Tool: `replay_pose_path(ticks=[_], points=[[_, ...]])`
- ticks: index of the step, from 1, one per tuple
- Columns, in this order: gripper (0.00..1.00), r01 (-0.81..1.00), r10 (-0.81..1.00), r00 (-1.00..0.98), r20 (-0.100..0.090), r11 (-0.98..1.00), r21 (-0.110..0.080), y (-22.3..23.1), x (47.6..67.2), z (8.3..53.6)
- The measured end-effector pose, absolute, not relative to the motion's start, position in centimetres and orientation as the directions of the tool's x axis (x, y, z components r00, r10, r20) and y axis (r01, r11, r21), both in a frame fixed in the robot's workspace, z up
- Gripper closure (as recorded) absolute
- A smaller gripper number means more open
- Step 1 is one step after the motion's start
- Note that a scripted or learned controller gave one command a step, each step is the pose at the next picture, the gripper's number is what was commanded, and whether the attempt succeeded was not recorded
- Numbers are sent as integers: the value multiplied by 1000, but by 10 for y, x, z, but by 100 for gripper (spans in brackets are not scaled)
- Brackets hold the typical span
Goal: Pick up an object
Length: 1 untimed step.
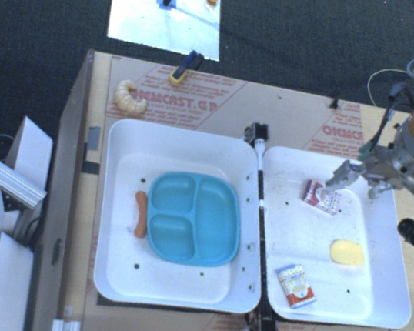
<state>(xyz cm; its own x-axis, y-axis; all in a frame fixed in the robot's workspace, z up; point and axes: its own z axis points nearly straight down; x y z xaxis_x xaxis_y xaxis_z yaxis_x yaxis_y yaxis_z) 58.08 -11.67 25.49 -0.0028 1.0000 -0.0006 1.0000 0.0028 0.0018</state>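
Observation:
The right bin (391, 307) holds three loose items. A red and white packet (320, 196) lies near its far side, a pale yellow lump (347, 253) sits to the right of middle, and a small orange and white box (296, 285) rests near the front. My gripper (360, 181) hangs over the far right part of this bin, just right of and above the packet. Its fingers are spread open with nothing between them.
The left bin (110, 262) carries a blue divided plate (192, 218) and an orange sausage (141, 214) beside it. On the cardboard behind the bins lie a cream croissant-shaped toy (130, 96) and a yellow and dark tool (185, 68). A black divider (258, 185) runs between the bins.

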Motion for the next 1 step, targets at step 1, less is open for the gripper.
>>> replay_pose_path(ticks=[1], points=[[0, 1000, 1000, -4, 0, 4, -1, -112, 629, 160]])
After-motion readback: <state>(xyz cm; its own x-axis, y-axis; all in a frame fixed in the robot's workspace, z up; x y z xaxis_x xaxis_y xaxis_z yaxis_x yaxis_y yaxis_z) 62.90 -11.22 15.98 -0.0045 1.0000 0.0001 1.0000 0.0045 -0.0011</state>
